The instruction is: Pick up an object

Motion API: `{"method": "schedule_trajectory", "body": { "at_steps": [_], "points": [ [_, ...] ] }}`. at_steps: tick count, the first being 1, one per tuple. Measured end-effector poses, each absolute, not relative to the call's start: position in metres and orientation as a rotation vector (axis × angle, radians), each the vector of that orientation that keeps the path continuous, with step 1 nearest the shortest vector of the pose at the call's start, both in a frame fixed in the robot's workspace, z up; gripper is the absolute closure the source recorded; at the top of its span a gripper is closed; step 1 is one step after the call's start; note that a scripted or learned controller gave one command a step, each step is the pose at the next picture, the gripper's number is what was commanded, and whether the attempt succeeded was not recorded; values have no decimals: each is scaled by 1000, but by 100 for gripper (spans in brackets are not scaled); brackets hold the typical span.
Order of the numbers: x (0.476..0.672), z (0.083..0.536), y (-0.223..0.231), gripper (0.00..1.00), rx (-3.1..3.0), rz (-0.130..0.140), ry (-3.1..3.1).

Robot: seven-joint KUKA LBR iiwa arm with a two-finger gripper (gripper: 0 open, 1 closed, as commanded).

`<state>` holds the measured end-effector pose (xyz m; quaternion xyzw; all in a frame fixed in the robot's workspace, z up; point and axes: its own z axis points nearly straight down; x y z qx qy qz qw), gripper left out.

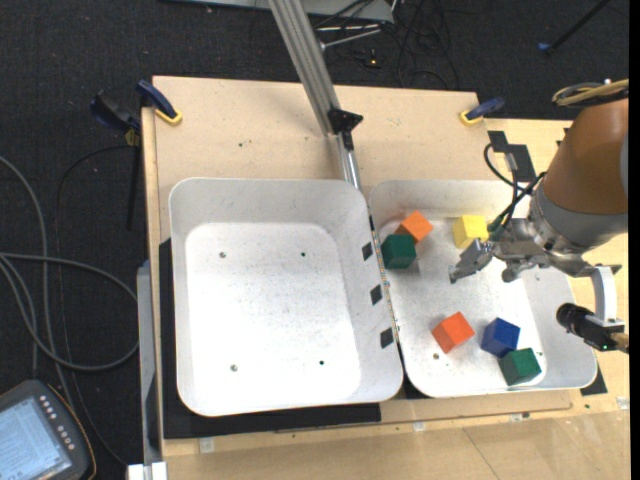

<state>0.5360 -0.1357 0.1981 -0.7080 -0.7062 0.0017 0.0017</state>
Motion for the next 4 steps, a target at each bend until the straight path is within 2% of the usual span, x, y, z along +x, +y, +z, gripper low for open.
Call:
{"method": "schedule_trajectory", "body": {
  "at_steps": [2,3,4],
  "points": [
    [539,93,-144,0,-2222,3,-2220],
    [540,105,-144,100,-2224,-1,-2221],
    [552,157,-147,100,-2222,-4,-2228]
  ]
}}
